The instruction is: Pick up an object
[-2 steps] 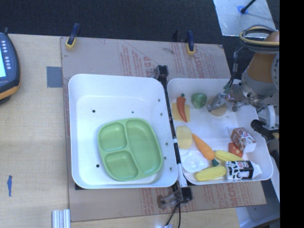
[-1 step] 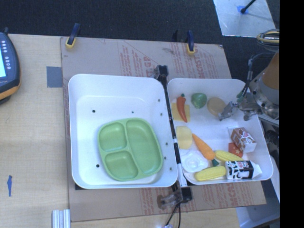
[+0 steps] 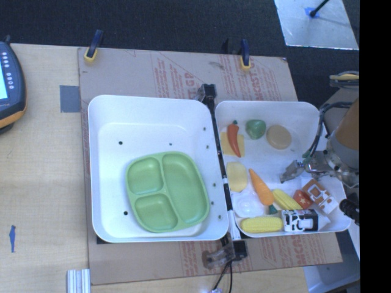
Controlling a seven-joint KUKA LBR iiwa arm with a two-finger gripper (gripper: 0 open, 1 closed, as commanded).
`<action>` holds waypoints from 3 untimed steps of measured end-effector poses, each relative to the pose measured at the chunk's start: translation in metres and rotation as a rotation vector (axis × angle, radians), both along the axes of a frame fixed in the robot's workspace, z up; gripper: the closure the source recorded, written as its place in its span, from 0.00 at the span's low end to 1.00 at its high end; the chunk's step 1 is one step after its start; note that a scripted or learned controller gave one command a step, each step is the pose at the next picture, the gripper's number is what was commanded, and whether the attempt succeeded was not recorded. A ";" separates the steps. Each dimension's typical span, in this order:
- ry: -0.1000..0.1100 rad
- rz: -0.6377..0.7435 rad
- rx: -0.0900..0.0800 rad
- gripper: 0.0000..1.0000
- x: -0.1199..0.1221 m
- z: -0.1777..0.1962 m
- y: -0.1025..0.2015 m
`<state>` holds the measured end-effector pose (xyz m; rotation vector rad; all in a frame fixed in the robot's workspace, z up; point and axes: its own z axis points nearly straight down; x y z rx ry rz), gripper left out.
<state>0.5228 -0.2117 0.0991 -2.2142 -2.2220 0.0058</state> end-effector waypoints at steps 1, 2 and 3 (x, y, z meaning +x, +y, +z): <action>-0.017 0.004 -0.005 0.00 0.066 0.117 0.010; -0.012 0.008 -0.001 0.00 0.136 0.139 0.077; 0.000 0.006 0.000 0.00 0.107 0.145 0.176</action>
